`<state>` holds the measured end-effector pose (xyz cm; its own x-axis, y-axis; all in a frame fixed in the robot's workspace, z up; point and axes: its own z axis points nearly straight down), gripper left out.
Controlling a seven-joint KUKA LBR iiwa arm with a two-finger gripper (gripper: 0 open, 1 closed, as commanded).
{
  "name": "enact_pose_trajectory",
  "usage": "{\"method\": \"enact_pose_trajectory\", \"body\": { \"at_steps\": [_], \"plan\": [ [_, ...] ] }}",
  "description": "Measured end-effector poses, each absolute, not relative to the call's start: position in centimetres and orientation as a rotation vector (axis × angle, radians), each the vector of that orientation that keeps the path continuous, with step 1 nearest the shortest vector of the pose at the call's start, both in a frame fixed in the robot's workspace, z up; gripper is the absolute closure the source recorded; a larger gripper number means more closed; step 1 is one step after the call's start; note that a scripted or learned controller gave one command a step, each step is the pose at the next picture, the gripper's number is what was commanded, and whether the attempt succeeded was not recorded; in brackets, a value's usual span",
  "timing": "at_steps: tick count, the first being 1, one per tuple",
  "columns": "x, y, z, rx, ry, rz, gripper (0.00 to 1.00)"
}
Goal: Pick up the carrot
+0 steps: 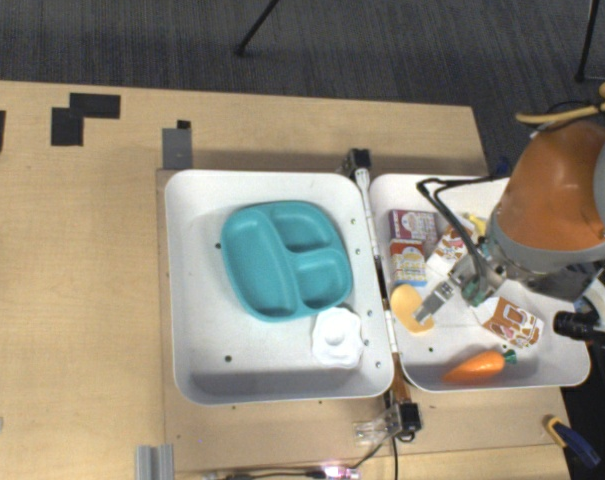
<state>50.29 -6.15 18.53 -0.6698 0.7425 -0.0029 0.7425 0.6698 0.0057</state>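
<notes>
I saw the carrot (pixel 476 366) lying at the right bin's (pixel 572 376) near wall, clear of the gripper (pixel 429 311) up-left of it, whose fingers pinched a yellow item (pixel 406 306).

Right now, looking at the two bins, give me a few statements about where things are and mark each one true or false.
1. The carrot lies in the right bin, near its front edge. True.
2. The teal divided plate sits in the right bin. False: it is in the left bin.
3. The gripper holds the carrot. False: the carrot lies on the bin floor, apart from the gripper, which is over a yellow item.
4. A small white object rests beside the teal plate's front corner. True.
5. The carrot is in the left bin. False: it is in the right bin.
</notes>
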Motion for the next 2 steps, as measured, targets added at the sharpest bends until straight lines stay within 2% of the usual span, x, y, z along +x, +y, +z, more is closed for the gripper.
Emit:
{"method": "enact_pose_trajectory", "body": {
  "at_steps": [1, 2],
  "plan": [
    [51.2, -4.7, 18.6, 1.466, 2.770, 0.006, 0.00],
    [50.4, -1.7, 18.5, 1.527, 2.741, 0.006, 0.00]
  ]
}}
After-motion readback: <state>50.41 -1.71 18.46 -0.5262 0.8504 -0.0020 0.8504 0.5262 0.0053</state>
